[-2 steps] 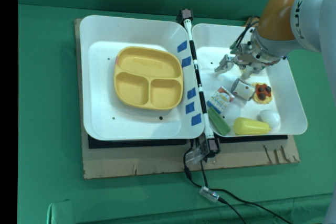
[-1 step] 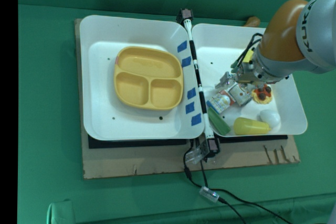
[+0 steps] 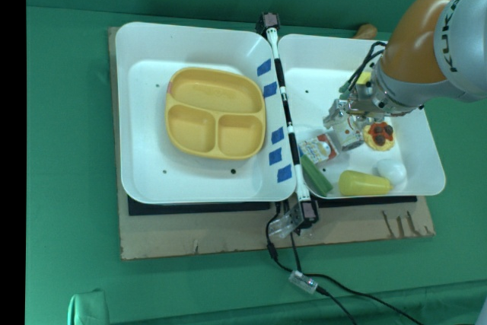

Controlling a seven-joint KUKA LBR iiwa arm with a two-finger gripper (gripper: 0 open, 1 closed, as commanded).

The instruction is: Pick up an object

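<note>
A green cloth-covered table [image 3: 68,125] carries a brown cardboard sheet [image 3: 190,240] under two shallow white bins. The left bin [image 3: 144,57] holds a yellow three-compartment plastic tray [image 3: 215,113]. Over the right bin [image 3: 312,72] hangs the grey arm's pincer [image 3: 346,125], grip unclear, near a small red-and-white carton [image 3: 319,150], yellow pepper [image 3: 364,183] and white egg [image 3: 392,170]

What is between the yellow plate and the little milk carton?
In the camera view, the raised bin rims with blue tape squares lie between the yellow plate and the milk carton.
</note>
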